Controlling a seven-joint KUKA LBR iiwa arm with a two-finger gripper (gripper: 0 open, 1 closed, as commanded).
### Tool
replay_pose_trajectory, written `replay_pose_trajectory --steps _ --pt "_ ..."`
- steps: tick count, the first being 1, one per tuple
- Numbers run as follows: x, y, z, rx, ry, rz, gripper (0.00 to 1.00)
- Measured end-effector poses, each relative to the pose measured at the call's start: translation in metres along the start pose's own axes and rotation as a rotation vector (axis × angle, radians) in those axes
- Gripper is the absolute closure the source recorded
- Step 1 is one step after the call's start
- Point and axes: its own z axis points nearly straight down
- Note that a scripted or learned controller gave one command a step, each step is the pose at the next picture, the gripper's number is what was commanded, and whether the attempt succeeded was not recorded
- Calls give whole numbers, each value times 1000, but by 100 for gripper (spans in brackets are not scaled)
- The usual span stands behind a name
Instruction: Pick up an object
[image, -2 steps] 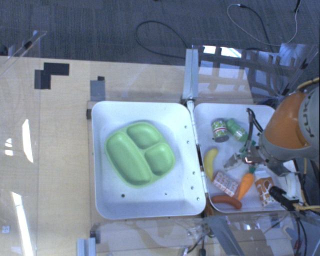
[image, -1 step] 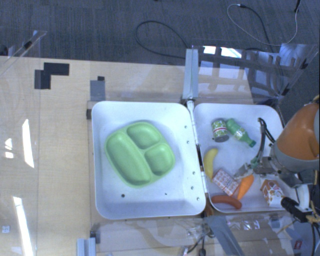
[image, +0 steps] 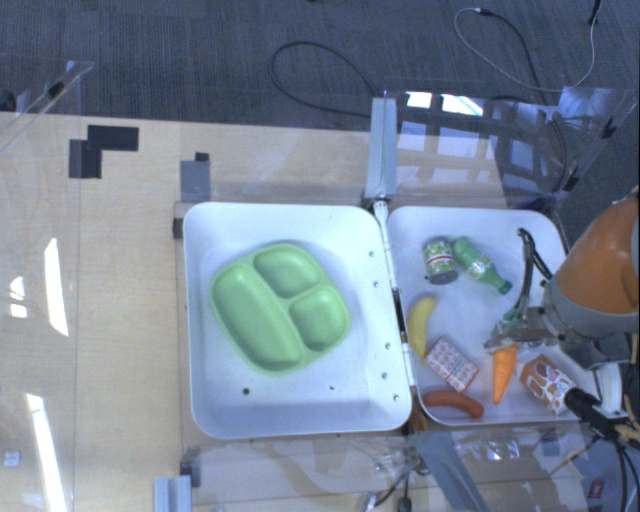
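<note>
Arm's down in the right shallow white bin (image: 540, 222), gripper (image: 508, 338) low just above the top of the small orange plastic carrot (image: 502, 370), prob lined up to grab it. Can't tell the tool's state from here. Yellow toy banana (image: 421, 322) and red sausage (image: 452, 403) lie nearby; green divided plastic plate (image: 280, 306) sits in the left bin.

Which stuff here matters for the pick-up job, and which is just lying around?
For the job:
gripper, above the carrot
orange toy carrot
yellow toy banana
green plastic bottle
small green-labelled tin can
red toy sausage

Lying about:
green three-compartment plate in left bin
black cables on floor
</note>
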Motion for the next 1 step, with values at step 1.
replay_pose_trajectory --steps 1 --pt "45 28 -76 16 3 62 100"
